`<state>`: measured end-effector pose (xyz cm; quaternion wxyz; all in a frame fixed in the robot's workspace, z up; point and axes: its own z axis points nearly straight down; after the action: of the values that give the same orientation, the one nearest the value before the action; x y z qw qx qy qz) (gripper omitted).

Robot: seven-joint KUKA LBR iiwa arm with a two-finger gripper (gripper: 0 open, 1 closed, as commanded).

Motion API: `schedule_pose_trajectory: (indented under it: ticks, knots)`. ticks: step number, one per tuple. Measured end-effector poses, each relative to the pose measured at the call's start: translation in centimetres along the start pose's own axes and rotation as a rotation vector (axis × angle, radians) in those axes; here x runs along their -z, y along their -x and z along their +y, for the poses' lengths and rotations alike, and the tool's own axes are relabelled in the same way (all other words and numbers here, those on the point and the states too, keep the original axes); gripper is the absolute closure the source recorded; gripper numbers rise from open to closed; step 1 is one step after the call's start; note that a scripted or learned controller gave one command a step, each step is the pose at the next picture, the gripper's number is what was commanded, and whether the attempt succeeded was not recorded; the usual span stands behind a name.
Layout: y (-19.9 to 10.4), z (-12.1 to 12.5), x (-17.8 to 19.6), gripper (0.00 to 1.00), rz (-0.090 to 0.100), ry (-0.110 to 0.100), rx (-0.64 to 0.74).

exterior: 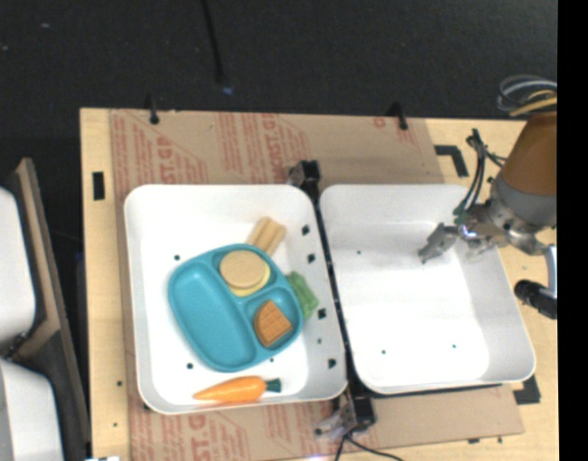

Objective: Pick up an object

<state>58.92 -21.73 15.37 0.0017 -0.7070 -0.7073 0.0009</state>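
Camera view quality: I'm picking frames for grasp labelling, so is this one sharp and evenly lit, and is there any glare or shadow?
In the camera view, lighting is bright and fairly even; the white left bin and right bin look near washed out, with soft shadows along their walls. The blue tray and carrot are reasonably crisp. The gripper is small and slightly soft, casting a faint shadow on the bin floor.

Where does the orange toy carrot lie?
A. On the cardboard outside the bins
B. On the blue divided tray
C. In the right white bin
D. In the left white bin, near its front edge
D: the orange toy carrot lies on the floor of the left white bin, between the blue divided plastic tray and the bin's front edge.
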Motion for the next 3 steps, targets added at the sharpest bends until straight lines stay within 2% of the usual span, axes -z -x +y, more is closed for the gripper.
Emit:
schedule_pose_trajectory:
  ticks: [1,2,3]
  knots:
    - [0.0,-0.1,-5.2,0.00,-0.001,0.000,-0.001]
    - [0.1,0.1,-3.9,1.00,-0.002,0.006,-0.001]
    - [-0.4,-0.5,0.8,1.00,-0.002,0.008,-0.001]
